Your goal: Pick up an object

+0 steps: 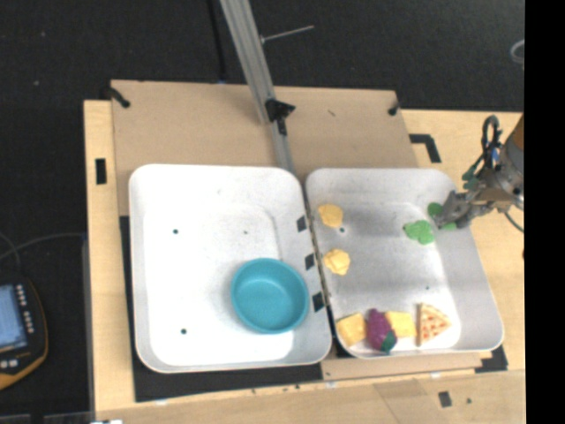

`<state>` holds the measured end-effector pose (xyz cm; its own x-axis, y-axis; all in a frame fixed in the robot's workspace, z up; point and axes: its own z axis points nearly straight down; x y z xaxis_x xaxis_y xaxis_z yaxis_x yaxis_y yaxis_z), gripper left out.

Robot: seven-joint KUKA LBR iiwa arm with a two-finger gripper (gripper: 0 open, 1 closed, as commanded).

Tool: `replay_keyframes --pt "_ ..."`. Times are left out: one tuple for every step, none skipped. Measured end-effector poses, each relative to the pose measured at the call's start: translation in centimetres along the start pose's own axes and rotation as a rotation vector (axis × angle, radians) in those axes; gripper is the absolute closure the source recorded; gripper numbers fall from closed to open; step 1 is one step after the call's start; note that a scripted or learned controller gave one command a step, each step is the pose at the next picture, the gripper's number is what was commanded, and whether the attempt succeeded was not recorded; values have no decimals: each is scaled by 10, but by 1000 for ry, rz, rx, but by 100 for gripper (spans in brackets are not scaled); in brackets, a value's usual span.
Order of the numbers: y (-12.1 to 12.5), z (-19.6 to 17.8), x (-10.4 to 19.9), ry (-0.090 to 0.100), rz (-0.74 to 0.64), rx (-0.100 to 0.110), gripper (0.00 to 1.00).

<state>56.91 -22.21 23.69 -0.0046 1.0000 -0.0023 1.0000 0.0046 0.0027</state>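
Note:
My gripper (452,212) hangs over the right edge of the right bin (388,193), reaching in from the right. A small green object (420,231) lies in that bin just left of and below the gripper. Another bit of green (436,210) shows right at the gripper's tip, and I cannot tell whether it is touching or held. Two yellow pieces (330,215) (335,261) lie near the bin's left wall. Along its front edge sit a yellow block (351,329), purple grapes (379,329), another yellow piece (401,324) and a pizza slice (432,323).
The left bin (177,201) holds a teal bowl (269,295) near its front right corner. A slanted metal pole (256,69) rises behind the bins. A pendant (16,325) lies at the far left, off the bench.

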Motion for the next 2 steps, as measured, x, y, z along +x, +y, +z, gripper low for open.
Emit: replay_keyframes --pt "-7 1 45 1 1 0 100" --pt "-7 -11 99 4 -3 -1 100"
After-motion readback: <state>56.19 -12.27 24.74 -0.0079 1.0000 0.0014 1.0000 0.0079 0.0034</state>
